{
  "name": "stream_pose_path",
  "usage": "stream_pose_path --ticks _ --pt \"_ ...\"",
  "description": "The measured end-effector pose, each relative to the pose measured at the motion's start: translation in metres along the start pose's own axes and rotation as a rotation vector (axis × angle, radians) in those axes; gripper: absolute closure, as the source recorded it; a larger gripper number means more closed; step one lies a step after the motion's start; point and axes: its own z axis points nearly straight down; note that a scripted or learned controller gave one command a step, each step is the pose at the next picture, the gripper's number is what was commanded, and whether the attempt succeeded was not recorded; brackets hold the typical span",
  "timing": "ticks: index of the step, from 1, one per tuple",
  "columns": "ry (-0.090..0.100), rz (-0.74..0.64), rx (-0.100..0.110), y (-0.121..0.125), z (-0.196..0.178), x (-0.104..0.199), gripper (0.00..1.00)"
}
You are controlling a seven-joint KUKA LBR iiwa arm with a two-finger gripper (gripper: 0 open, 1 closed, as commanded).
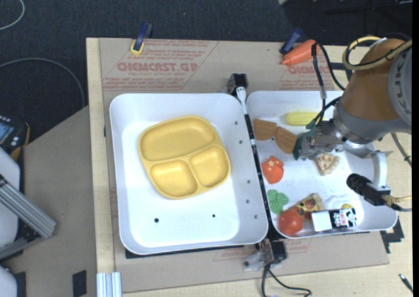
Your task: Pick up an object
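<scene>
Hand [306,147] was seen low beside a brown toy piece [285,139], probably light, rigid and easily pinched; its grip could not be told.

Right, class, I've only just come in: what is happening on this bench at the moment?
A grey robot arm with an orange band reaches in from the right, its gripper low over the right bin. That bin holds small toy foods: a corn cob, brown pieces, a red tomato and others. Nothing is visibly held yet. The left bin holds a yellow divided plate.
</scene>
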Motion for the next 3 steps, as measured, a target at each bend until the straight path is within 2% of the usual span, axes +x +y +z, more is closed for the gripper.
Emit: stream_pose_path --ticks 1,2,3 --pt "0.0 -0.001 -0.003 0.009 -0.06 0.004 1.0" --pt "0.0 -0.001 0.0 0.01 -0.086 0.004 1.0" --pt "0.004 -0.002 0.009 -0.025 -0.076 0.05 1.0"
